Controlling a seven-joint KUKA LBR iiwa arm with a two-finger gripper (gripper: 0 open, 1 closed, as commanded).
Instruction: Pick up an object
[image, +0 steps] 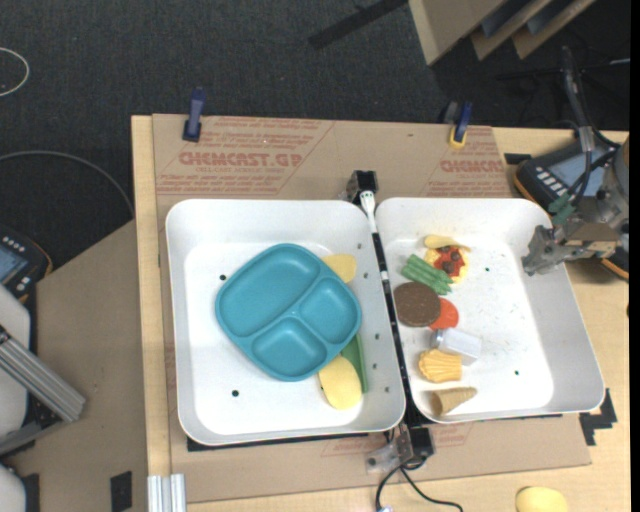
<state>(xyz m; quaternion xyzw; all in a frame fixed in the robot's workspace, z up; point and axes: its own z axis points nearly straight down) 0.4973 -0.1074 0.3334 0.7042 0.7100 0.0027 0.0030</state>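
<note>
The right bin (520, 330) holds several toy foods along its left side: a brown disc (416, 303), a red piece (447, 315), a green bean pod (426, 273), a yellow and red cluster (447, 257), a clear block (462, 345), a ridged yellow piece (440, 366) and a tan cone (452, 399). My gripper (540, 252) hangs over the right bin's upper right corner, well apart from the foods. In the left bin (180, 300) lies a blue divided plate (288, 311), with a yellow piece (341, 383) and a green strip (355, 360) beside it.
Both bins rest on a cardboard sheet (250, 155) held by two blue clamps (193, 115) (459, 123). A dark device (545, 178) sits beyond the right bin's far corner. A yellow object (540, 498) lies on the bench at the bottom right.
</note>
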